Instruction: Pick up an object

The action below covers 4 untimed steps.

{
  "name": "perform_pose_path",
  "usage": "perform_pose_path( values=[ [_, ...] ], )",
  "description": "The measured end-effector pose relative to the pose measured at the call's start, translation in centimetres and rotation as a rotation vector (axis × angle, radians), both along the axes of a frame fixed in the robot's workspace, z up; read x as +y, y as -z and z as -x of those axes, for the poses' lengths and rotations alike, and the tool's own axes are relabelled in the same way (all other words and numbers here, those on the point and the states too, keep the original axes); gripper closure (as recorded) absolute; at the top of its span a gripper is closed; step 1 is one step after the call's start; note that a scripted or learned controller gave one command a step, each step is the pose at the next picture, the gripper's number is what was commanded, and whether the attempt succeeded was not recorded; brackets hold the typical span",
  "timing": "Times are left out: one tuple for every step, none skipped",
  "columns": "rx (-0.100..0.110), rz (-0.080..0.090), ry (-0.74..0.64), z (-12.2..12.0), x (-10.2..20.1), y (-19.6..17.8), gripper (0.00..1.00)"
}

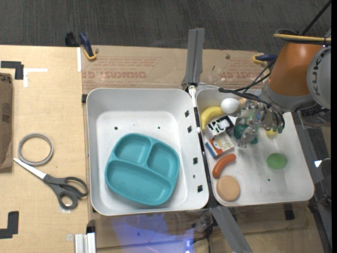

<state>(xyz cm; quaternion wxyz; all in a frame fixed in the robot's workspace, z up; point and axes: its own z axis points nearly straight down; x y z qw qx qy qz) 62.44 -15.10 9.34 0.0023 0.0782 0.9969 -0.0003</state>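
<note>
The gripper (251,124) hangs low in the right bin (295,194) among a banana (209,115), an egg (229,105) and a sausage (224,164), probably light, smooth toys best pinched across their middles, though whether it grips anything I cannot tell.

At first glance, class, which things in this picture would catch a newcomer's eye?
A teal divided plate lies alone in the left bin. The grey and orange arm reaches into the right bin, over a cluster of toy food: banana, sausage, white egg.
</note>
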Motion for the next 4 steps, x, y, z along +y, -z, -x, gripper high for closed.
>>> perform_pose_path(
  values=[
    [0.001, 0.000, 0.011, 1.7, 3.0, 0.0, 0.00],
    [0.003, 0.000, -0.156, 10.3, -3.1, 0.1, 0.00],
    [0.000, 0.000, -0.313, 6.0, 4.0, 0.1, 0.00],
    [-0.001, 0.000, -0.168, 1.4, 5.6, 0.0, 0.00]
  ],
)
